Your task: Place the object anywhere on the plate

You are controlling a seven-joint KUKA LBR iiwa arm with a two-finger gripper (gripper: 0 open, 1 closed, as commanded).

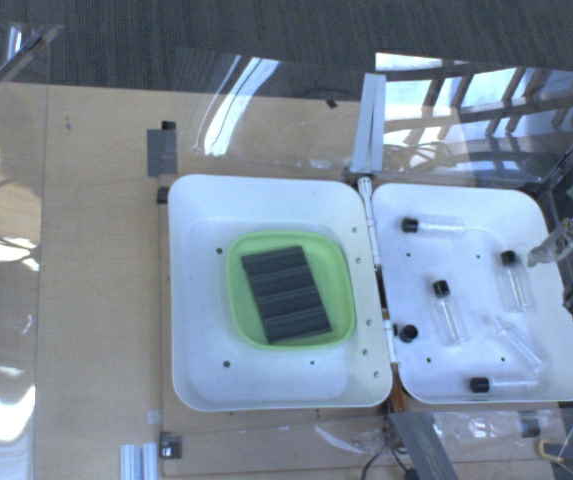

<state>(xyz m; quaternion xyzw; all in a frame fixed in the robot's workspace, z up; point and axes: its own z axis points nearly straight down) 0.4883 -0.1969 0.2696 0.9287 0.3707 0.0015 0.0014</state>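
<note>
So, 2 white bins side by side on the wood surface [76,298]. Left bin [196,368] has a green plate [341,293] roughly centred, and a dark grey ribbed block [285,295] lies flat on the plate, tilted a bit, fully inside the rim. Right bin [526,218] holds clear vials w/ black caps, scattered: one near the top left [432,227], one mid-bin [446,311], one toward the right [513,278], one along the bottom [501,380], plus a lone black cap [405,334] by the left wall. Another clear vial [522,345] lies lower right, hard to make out.

My tool [558,246] is at the right edge over the right bin's far side, blurry and partly cut off; can't tell its state, nothing visibly in it. It's well apart from the plate and the block.
</note>
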